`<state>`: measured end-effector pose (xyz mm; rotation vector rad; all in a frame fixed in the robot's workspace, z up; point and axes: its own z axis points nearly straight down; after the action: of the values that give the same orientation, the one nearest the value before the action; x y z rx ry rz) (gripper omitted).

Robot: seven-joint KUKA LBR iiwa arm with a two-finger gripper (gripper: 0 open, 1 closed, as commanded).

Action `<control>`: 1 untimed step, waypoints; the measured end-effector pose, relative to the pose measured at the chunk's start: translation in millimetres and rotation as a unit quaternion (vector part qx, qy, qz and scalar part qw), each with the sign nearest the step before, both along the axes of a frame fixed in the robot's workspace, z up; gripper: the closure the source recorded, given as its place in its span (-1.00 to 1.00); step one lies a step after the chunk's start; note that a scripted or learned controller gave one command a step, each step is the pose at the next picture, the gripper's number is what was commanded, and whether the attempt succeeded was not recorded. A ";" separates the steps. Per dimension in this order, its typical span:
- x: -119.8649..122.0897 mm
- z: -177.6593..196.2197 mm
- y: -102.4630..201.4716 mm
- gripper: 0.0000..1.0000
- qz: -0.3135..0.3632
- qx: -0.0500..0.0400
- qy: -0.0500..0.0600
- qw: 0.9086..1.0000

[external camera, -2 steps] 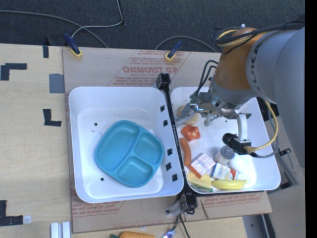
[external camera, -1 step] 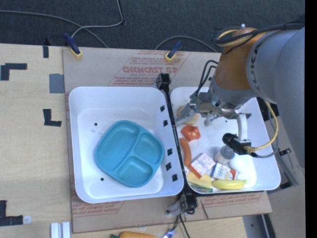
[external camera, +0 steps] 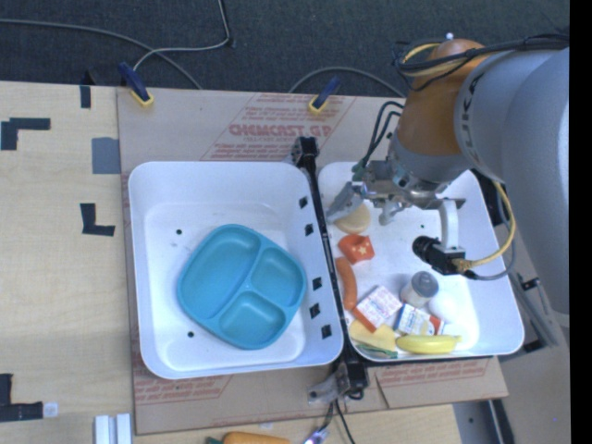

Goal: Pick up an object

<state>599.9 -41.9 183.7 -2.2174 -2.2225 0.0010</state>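
Observation:
My gripper [external camera: 368, 204] hangs low over the back left part of the right bin [external camera: 488, 276], fingers spread open. A cream-coloured piece [external camera: 353, 219] lies just under its left finger [external camera: 345, 197]; I see nothing clamped between the fingers. Just in front lie a red-orange chunk [external camera: 356, 247] and a long orange carrot-like piece [external camera: 348, 285] along the bin's left wall. At the bin's front sit a red and white box [external camera: 376, 306], a small grey can [external camera: 422, 287], a blue and white pack [external camera: 412, 320] and a yellow banana [external camera: 427, 344].
The left bin [external camera: 157, 202] holds a blue divided plate [external camera: 242, 286]. A black divider [external camera: 316, 220] runs between the bins. The arm's grey and orange body [external camera: 453, 109] covers the right bin's back edge, with a black cable fitting [external camera: 437, 253] hanging over the bin.

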 end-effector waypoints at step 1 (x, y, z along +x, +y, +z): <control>-25.5 0.3 -4.9 -1.00 -0.001 -0.001 0.000 1.000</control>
<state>574.4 -46.7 184.0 -2.2199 -2.2218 0.0028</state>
